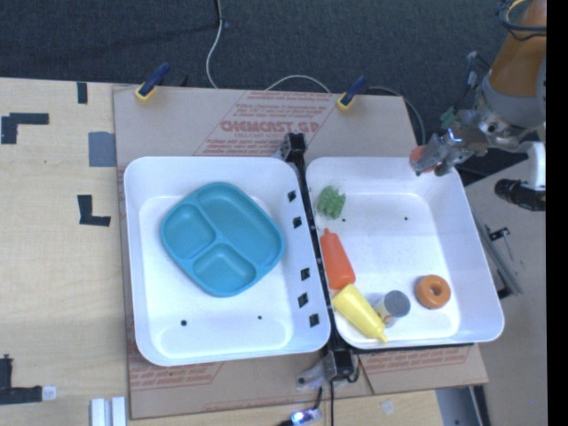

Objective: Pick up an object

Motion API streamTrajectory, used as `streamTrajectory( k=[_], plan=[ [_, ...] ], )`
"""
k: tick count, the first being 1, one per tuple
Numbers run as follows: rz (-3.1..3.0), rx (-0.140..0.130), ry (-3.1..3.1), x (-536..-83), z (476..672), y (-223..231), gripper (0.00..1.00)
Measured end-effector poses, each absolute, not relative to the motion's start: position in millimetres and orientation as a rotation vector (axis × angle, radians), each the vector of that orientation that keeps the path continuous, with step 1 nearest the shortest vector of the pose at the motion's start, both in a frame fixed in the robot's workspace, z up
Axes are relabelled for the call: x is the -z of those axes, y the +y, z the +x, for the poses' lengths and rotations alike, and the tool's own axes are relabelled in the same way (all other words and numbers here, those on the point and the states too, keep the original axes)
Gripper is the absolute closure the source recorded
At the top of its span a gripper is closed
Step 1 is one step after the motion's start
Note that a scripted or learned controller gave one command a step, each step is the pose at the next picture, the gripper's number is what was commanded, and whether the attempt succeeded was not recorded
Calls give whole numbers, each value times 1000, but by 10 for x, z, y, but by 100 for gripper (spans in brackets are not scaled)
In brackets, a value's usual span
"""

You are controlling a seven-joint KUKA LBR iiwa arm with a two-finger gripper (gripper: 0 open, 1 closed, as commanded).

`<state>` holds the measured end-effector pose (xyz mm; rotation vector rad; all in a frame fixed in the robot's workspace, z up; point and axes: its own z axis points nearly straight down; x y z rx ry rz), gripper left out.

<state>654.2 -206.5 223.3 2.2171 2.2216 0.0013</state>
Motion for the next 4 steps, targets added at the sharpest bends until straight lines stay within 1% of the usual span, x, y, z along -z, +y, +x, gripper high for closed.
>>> streamTrajectory(
  k=[1,3,4],
  plan=[
    [2217,-2,2221,-2698,6551,-2059,100],
    [2219,2,2229,-2716,6104,-1079,100],
    [2219,4,2231,-2517,5946,-563,100]
  ],
)
